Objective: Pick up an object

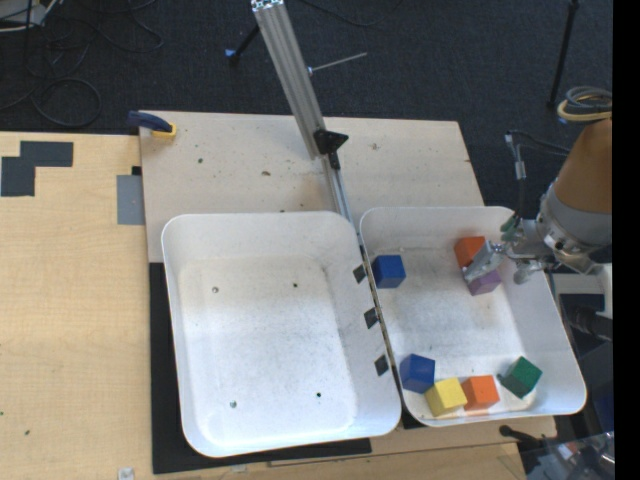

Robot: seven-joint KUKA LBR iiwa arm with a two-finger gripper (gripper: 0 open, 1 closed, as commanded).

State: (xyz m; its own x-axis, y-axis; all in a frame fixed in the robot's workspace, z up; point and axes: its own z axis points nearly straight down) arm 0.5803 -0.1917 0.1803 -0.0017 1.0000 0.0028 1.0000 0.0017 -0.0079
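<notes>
Camera view: purple block (485, 282) under claw (480, 266)

The one camera sits high above the bench and looks down at a slant, far enough back to take in both white bins whole: the left bin (262, 333) fills the lower middle of the frame, the right bin (470, 318) the lower right. Dark floor and cables run across the top, and the arm (585, 193) enters at the right edge.
</notes>
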